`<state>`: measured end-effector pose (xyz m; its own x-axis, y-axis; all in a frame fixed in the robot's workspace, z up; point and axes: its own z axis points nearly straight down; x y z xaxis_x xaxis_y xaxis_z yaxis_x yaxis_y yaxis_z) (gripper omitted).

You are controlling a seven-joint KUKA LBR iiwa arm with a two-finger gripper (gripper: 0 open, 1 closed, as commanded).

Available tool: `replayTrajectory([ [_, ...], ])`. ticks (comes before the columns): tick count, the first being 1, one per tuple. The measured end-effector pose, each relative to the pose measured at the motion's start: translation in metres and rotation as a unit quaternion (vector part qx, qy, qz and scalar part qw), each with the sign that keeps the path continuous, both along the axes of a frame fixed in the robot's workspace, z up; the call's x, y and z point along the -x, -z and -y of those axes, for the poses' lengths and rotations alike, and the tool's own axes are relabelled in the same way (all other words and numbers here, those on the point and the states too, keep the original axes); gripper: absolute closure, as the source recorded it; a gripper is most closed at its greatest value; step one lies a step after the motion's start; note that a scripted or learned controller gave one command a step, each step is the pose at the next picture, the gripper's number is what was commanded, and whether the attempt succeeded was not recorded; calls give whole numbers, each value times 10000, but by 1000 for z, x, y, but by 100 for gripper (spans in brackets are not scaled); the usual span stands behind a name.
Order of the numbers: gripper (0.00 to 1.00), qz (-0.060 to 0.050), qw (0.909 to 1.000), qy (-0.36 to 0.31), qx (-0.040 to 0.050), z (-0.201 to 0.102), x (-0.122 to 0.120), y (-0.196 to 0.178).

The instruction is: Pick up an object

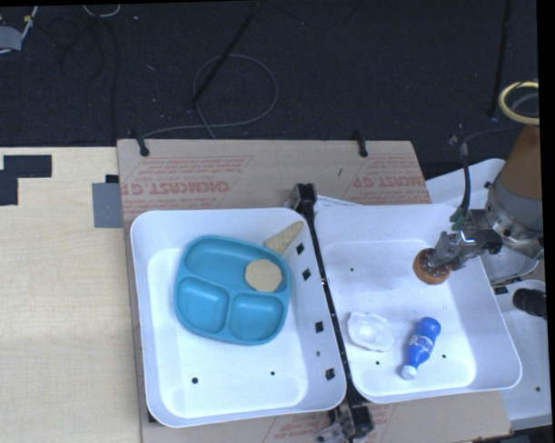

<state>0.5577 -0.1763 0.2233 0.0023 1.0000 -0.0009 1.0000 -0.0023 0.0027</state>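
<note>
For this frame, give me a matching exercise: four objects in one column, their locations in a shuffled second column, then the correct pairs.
Objects:
1. blue sectioned plate
2. blue bottle
3. round tan disc
4. brown round object

Locations:
A. at the tool, near the right bin's far right side
B. on the plate's far right compartment
C. lying in the right bin's near part
D. in the left bin

Pairs: 1-D, 2-C, 3-B, 4-A

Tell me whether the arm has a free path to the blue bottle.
Probably yes. The bottle lies in the open in the right bin, the end effector is above that same bin, and only the white lump lies nearby, apart from it.
</note>
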Motion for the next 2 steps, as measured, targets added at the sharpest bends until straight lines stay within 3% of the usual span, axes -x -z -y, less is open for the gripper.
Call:
replayTrajectory([
  [1, 100, -7, 10000, -14, -2, 1, 0, -26],
  [2, 100, -39, 10000, -31, -19, -53, 12, -11],
])
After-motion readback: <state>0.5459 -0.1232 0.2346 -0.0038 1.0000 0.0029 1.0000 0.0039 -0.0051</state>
